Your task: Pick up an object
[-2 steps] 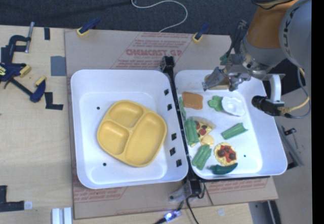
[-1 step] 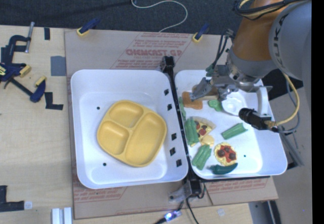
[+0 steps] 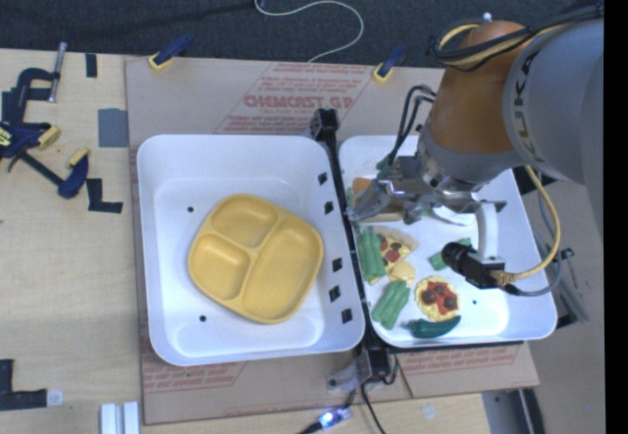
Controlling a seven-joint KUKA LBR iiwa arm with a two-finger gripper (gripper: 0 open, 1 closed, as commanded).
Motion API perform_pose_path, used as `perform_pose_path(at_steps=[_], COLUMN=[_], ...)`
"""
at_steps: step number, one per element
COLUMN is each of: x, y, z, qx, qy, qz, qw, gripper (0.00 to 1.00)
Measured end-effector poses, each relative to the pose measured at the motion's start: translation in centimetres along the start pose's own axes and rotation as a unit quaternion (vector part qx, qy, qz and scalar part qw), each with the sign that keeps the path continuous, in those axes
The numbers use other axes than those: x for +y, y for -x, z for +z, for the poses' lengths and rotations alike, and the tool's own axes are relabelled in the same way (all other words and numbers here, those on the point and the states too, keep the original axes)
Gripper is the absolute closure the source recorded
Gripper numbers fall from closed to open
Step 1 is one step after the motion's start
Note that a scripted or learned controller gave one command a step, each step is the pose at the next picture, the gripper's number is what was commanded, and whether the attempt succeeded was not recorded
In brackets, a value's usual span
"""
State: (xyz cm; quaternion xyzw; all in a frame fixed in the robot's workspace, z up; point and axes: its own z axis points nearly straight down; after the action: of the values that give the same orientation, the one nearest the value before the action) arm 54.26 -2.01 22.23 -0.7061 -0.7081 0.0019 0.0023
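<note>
Grey arm (image 3: 510,118) crowds the right bin (image 3: 525,324); its tool (image 3: 385,206) hangs above the toy food (image 3: 392,260) lying there, apparently beside the divider, and could glance off it. Whether the tool is apart or together cannot be told.

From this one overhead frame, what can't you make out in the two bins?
- Gripper: fingers buried under the grey wrist in the camera view; what it touches is unclear.
- Right white plastic bin: upper part covered by the grey-and-orange arm.
- Small toy food pieces: too small and blurred to identify.
- Yellow divided plastic tray in the left white bin: fully visible.
</note>
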Motion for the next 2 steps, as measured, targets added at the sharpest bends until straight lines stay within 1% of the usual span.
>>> perform_pose_path(at_steps=[1,2], x=[0.8,-0.4], y=[1.2,1.1], z=[-1.1,0.4], qx=[0.0,-0.001], qy=[0.002,0.001], qz=[0.001,0.001], qw=[1.0,1.0], gripper=[1.0,1.0])
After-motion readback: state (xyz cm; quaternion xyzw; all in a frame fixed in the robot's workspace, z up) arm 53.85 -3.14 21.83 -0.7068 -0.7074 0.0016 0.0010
